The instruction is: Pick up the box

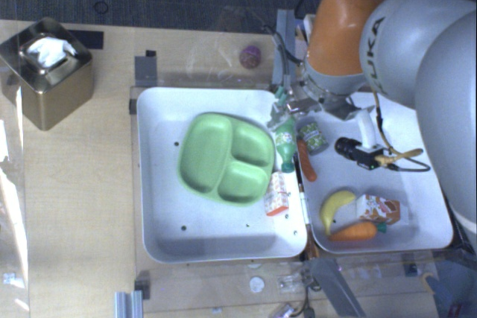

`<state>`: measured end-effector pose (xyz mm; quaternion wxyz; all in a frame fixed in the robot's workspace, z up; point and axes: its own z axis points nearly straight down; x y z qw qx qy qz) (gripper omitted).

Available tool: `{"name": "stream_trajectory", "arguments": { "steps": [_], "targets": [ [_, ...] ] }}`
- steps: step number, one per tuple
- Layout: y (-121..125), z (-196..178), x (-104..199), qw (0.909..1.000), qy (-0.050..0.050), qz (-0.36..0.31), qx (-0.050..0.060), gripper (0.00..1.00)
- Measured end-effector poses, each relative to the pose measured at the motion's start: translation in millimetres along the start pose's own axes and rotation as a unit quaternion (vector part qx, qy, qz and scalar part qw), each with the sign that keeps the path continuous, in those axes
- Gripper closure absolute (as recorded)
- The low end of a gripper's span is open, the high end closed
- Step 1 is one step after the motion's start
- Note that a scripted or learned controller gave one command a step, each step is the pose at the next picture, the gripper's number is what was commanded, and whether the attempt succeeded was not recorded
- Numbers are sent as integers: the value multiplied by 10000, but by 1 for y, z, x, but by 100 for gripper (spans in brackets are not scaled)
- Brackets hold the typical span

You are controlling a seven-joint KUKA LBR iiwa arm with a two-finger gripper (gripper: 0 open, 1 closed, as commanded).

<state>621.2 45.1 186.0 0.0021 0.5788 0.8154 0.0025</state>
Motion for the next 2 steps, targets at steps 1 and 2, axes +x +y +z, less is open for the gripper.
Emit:
{"name": "stream_trajectory", "arguments": {
  "steps": [1, 2],
  "targets": [
    [-34, -56, -123, 10000, -23, -91, -17, 100],
    [-20, 1, -31, 9967, -2, -813, 6, 100]
  ]
}}
